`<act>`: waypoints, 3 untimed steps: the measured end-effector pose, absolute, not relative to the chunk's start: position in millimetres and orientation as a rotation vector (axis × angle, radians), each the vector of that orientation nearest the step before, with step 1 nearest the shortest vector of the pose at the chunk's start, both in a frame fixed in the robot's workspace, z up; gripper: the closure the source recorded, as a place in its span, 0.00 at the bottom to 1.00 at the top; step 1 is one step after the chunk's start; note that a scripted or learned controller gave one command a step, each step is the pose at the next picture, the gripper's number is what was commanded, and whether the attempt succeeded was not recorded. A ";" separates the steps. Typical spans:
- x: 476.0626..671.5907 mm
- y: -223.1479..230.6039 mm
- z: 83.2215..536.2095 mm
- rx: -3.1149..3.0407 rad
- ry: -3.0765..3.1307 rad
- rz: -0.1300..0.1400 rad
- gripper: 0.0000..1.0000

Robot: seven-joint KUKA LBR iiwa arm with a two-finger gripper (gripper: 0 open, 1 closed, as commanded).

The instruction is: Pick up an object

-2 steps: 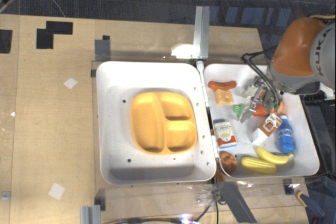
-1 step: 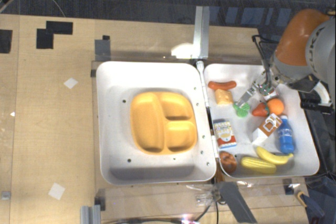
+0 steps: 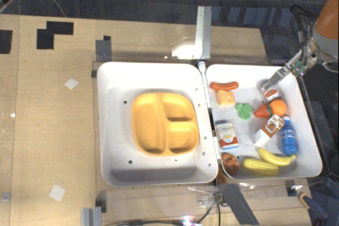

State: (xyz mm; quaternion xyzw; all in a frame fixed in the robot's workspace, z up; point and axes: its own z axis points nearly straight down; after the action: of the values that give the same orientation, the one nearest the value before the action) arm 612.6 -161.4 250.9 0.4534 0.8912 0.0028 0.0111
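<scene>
Here, approach step: gripper (image 3: pixel 266 86) low over right bin (image 3: pixel 312 156), finger state impossible to tell, just above small red-and-white can (image 3: pixel 271 94) beside orange (image 3: pixel 278 107). Next: descent, closing on can.

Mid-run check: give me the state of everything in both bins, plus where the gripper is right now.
Tray: upright in left bin, compartments bare.
Sausage: lying flat, right bin's far left.
Banana: lying along near edge.
Blue bottle: on its side.
Orange: resting beside the bottle.
Gripper: low at the bin's far right, over a small red-and-white item.
</scene>
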 end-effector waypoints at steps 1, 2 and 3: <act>615.5 -183.7 117.2 1.450 2.791 -0.002 0.00; 613.7 -146.7 136.5 1.475 2.765 0.006 0.00; 670.5 -159.9 90.2 1.838 2.546 0.002 0.00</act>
State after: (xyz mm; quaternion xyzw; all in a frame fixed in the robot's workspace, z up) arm 670.5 -159.9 90.2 0.5853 0.8108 0.0008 0.0007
